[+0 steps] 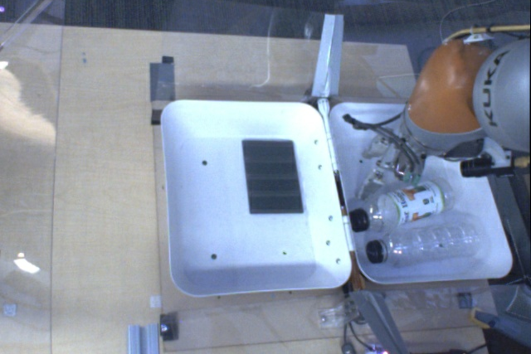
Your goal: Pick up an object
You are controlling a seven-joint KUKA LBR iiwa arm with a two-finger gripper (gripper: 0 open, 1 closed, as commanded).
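Clear plastic bottles, one with a label point(408, 206) and one bare point(427, 244), lie side by side in the right bin point(498, 265), black caps pointing left. My gripper point(397, 164) hangs just above the labelled bottle; whether it is open or closed I cannot tell. A dark pad point(272, 176) sits in the left bin point(191, 261) on the table point(83, 178).

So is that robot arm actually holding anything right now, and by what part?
It cannot be told. The gripper sits just above the labelled clear bottle in the right bin, but no object is visibly between its jaws.
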